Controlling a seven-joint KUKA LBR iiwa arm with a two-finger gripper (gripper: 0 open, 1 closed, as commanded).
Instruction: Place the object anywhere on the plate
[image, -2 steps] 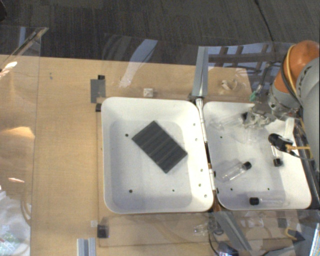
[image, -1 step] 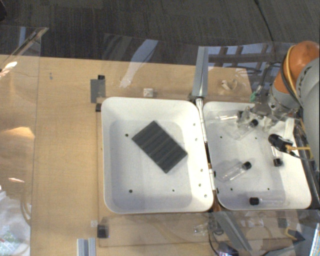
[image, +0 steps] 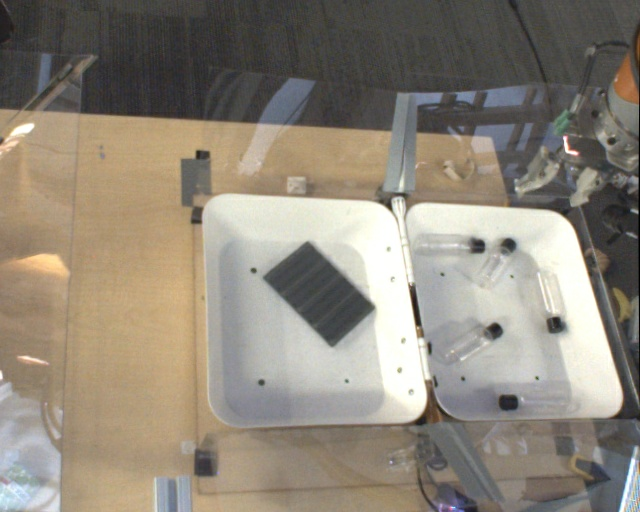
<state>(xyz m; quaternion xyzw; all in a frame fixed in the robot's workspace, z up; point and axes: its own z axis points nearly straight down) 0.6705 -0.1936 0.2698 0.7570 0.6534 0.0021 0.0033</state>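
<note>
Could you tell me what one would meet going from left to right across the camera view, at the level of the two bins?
Left bin's outer wall → dark ribbed plate → right bin's wall → clear tube with a black cap low in the right bin → upright clear tube near that bin's far side.

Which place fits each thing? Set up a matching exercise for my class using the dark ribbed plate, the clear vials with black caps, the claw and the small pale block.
Things:
1. dark ribbed plate
2. clear vials
3. claw
4. small pale block

Places:
A. on the bench behind the left bin
B. in the right bin
C. in the left bin
D. beyond the right bin's far right corner

Pairs: 1-C, 2-B, 3-D, 4-A
</note>
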